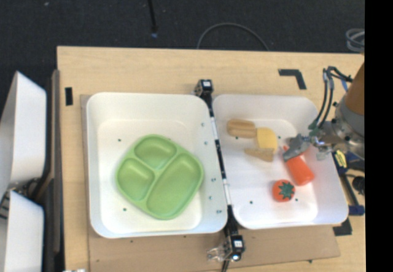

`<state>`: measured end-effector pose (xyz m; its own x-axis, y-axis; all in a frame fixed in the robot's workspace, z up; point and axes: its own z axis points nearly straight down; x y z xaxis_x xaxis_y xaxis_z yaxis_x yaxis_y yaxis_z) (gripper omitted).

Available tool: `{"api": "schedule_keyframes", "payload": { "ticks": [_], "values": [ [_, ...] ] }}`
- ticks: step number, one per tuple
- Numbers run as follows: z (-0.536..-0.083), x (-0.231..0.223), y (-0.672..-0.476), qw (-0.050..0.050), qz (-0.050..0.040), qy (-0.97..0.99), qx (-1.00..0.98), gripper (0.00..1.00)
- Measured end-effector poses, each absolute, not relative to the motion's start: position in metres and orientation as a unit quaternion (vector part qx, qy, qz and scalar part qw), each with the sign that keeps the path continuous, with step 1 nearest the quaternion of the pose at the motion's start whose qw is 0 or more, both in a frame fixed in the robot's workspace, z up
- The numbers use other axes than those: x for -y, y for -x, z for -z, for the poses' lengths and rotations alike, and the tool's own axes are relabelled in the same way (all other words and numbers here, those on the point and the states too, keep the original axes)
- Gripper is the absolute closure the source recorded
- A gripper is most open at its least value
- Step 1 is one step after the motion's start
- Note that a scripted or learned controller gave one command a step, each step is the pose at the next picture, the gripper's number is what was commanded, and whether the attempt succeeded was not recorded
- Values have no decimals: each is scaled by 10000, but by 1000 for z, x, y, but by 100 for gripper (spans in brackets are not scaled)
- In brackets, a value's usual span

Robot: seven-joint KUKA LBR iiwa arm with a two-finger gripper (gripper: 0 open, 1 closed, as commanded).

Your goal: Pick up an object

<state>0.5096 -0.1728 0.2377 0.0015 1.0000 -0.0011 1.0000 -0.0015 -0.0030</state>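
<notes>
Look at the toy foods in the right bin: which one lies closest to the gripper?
The orange cylinder, directly beside the gripper. The red tomato, yellow block and tan roll lie farther off.

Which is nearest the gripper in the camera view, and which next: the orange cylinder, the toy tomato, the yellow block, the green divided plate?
From the gripper, in the right bin:
1. Orange cylinder, just below the gripper.
2. Yellow block, to its left, and toy tomato, lower down: too close to call.
3. Green divided plate, far off in the left bin.
</notes>
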Motion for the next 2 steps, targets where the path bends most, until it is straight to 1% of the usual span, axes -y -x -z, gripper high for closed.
{"api": "schedule_keyframes", "payload": {
  "ticks": [1,2],
  "values": [
    [-180,179,-517,10,-19,7078,7064,0],
    [-117,182,-518,10,-18,7079,7063,0]
  ]
}}
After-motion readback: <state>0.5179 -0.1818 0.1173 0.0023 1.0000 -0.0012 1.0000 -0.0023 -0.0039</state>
